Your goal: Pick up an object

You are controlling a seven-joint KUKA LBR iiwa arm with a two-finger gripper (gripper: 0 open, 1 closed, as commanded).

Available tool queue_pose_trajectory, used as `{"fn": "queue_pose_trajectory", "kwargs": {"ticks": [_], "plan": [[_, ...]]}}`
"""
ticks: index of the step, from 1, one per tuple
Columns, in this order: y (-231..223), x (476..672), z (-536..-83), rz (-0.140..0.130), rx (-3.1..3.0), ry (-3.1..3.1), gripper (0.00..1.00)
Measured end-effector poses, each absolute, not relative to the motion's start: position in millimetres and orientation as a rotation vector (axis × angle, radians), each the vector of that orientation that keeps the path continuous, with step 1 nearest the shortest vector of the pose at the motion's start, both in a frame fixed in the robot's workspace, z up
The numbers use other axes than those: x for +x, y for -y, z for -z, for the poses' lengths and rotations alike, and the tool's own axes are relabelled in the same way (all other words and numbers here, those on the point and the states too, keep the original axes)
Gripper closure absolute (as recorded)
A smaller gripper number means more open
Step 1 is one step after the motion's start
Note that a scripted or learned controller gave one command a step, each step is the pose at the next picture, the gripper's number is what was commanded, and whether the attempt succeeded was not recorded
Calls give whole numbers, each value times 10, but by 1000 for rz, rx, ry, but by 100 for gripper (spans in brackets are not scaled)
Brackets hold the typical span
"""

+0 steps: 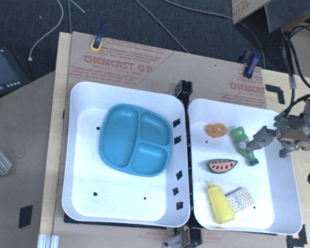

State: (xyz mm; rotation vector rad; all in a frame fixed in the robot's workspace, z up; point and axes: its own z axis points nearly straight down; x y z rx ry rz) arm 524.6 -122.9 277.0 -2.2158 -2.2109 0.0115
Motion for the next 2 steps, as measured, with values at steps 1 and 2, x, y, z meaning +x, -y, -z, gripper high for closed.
{"fn": "queue_pose_trajectory", "kwargs": {"ticks": [1,2], "plan": [[1226,5265,-2829,0,-2220,2221,0],[1292,5306,-2240,-5,-2218,2216,0]]}}
